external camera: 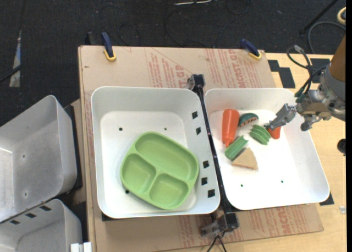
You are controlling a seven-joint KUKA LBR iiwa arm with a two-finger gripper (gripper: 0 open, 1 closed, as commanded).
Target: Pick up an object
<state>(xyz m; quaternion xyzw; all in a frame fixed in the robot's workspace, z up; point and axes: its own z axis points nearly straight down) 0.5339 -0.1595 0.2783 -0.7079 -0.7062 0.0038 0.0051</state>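
Over the right bin (308,190), the tool (276,126) grips a small red-orange piece (275,132).

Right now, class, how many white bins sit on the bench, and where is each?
2. The left bin holds a green plate; the right bin holds the small toys, with the end effector over it.
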